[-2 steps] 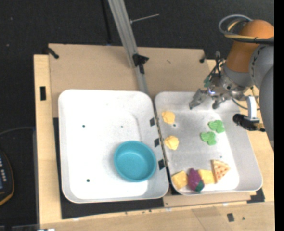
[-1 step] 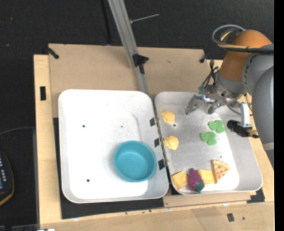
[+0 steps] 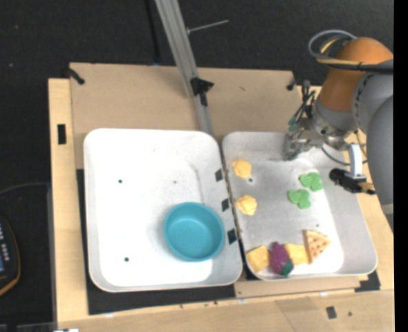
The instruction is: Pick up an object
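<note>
I see two white bins side by side. The left bin [image 3: 121,185] holds a blue bowl [image 3: 193,231], well off to the pincer's left and below it. The right bin [image 3: 349,254] holds the small things to pick: two green pieces [image 3: 306,189] just below the pincer, two yellow lumps [image 3: 243,185] to its lower left, and a yellow block [image 3: 258,258], a purple piece [image 3: 279,258] and an orange wedge [image 3: 317,244] far below it. The pincer [image 3: 295,145] hangs over the bin's top edge; I cannot tell how its tips stand or whether it touches anything.
</note>
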`<state>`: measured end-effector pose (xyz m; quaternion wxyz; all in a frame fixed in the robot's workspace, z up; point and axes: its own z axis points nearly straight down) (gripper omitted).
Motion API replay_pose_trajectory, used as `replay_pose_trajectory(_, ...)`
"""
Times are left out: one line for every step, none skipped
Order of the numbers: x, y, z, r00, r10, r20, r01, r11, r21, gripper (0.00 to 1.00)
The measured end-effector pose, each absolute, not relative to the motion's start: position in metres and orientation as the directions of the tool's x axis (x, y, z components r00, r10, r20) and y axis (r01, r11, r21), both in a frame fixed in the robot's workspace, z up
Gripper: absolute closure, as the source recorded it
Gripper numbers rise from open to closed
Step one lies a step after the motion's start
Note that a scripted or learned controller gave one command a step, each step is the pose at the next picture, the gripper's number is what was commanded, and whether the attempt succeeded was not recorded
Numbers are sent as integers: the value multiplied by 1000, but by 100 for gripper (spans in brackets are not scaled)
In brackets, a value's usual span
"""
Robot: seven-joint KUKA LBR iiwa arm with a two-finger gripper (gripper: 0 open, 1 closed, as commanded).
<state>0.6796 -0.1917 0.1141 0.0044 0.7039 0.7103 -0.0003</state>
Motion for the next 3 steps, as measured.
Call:
replay_pose_trajectory(681,-189,179,-4,1000,-2,1000,4,9,100)
replay_pose_trajectory(686,-191,223,-4,1000,-2,1000,4,5,100)
replay_pose_trajectory(686,-192,252,-7,1000,-1,1000,7,2,100)
